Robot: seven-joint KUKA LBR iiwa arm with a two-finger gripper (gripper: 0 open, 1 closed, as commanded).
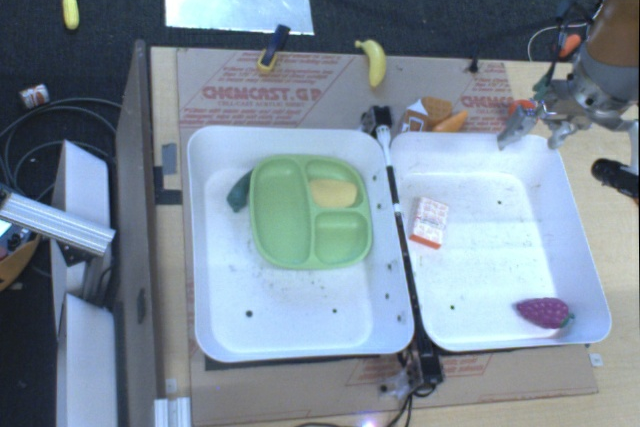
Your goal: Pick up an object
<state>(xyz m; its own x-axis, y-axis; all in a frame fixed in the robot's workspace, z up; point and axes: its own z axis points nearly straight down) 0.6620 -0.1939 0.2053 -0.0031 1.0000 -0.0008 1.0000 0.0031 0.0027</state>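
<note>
Above the right bin's [578, 215] far corner, the fingers [531, 127] spread wide, grasping nothing, well apart from the purple fruit [543, 313].

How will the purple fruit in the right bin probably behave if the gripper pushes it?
The purple fruit looks rounded and oval, so it may roll or slide instead of staying put. It lies near the right bin corner, so the wall could stop it. It is probably a light toy.

Purple grape bunch [543, 312] lying flat, right bin's [470, 160] near-right corner, untouched.
</note>
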